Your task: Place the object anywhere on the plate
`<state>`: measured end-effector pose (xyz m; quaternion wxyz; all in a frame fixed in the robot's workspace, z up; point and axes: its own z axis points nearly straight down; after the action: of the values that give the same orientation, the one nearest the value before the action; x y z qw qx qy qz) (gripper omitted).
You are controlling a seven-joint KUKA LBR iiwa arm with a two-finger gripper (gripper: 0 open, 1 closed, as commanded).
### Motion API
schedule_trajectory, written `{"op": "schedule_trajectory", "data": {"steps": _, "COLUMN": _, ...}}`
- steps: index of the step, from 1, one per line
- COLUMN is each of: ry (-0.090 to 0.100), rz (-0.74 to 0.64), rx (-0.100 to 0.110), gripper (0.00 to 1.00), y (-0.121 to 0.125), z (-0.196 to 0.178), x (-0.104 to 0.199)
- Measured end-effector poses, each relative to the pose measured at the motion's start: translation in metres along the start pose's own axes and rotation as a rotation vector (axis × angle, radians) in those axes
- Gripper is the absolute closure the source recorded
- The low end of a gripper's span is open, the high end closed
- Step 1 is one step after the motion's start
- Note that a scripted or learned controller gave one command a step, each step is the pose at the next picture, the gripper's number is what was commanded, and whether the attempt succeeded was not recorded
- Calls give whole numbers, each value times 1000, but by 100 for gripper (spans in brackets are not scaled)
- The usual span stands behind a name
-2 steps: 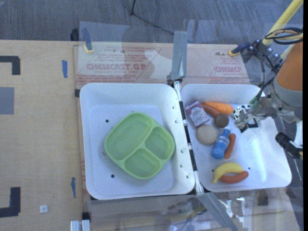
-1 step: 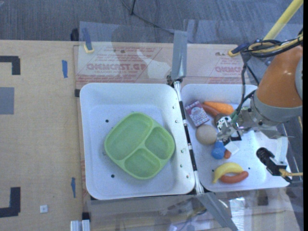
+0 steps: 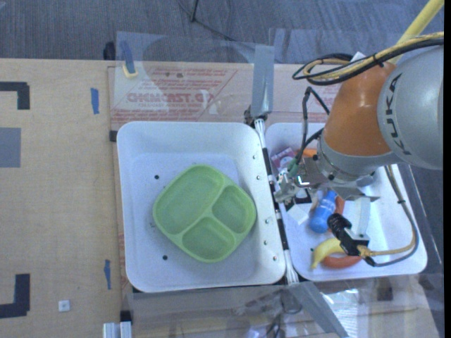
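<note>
A light green plate (image 3: pixel 204 212) with three compartments lies in the left bin (image 3: pixel 141 146); nothing rests on it. The grey and orange arm reaches in from the right and hangs over the right bin (image 3: pixel 416 255). My gripper (image 3: pixel 294 182) is low at that bin's left side, close to the divider between the bins. Under and beside it lie small items: a blue bottle-like object (image 3: pixel 323 213), a yellow banana (image 3: pixel 325 251) and an orange-red piece (image 3: pixel 343 261). The wrist hides what lies directly below it.
A pink and white item (image 3: pixel 284 155) sits at the back left of the right bin. A black cable with a yellow line (image 3: pixel 394 251) loops over the right bin's front. The bench (image 3: pixel 56 189) left of the bins is bare cardboard with tape marks.
</note>
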<state>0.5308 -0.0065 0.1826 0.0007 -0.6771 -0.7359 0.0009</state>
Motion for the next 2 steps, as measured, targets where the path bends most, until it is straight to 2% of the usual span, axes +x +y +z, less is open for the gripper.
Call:
{"op": "schedule_trajectory", "data": {"steps": 1, "ry": -1, "rz": -218, "rx": -3, "gripper": 100, "y": 34, "z": -4, "x": 75}}
{"op": "schedule_trajectory", "data": {"steps": 2, "ry": -1, "rz": -352, "rx": -3, "gripper": 100, "y": 55, "z": 3, "x": 114}}
